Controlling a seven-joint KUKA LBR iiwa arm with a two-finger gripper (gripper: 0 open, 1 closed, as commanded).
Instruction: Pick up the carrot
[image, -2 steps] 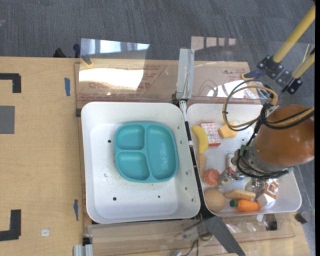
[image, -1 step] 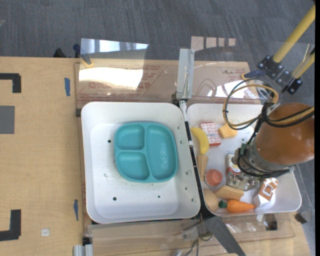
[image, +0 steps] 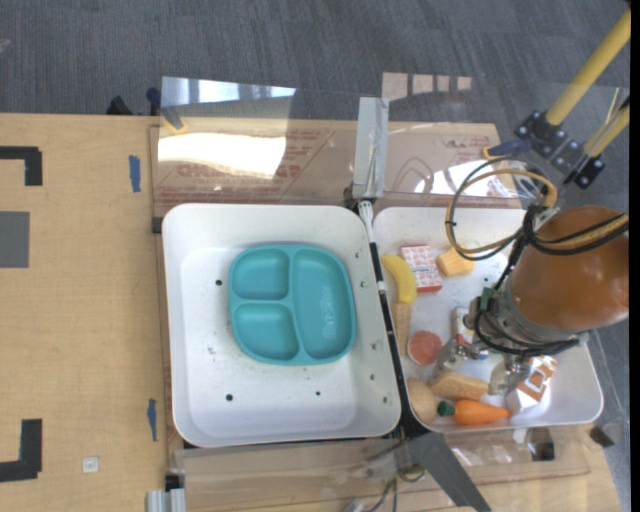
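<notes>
The carrot (image: 479, 411) lies at the near edge of the right bin (image: 585, 400), beside a bread piece (image: 461, 386). Just above, the gripper (image: 487, 362) hangs with jaws narrowly parted, holding nothing. Farther back sits a carton (image: 421, 268), its label unreadable.

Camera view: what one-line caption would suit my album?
The end effector hovers over toy food in the right bin, just above the carrot; a teal divided plate sits in the left bin.
</notes>
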